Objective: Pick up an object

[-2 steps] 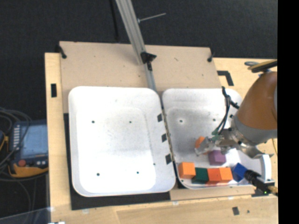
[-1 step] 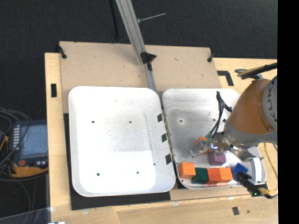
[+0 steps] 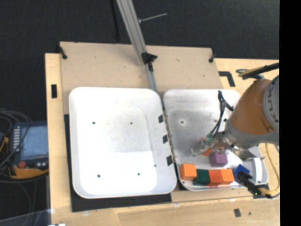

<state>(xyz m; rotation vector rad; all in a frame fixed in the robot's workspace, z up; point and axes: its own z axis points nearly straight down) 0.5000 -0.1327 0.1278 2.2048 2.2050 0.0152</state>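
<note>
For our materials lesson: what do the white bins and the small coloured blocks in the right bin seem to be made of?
The bins look like moulded plastic or coated metal: rounded corners and a dull, scuffed white finish. The orange block, green block and purple block look like painted wood or solid plastic: flat matt faces, crisp edges.

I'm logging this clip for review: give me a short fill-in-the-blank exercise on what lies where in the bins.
1. The blocks lie in the ____ bin of the camera view, while the other bin sits beside it.
2. The gripper hangs just left of the ____ block.
3. In the row along the near edge, the green block sits between two ____ blocks.
4. The arm carries an ____ band above its wrist.

Missing words: right; purple; orange; orange
</note>
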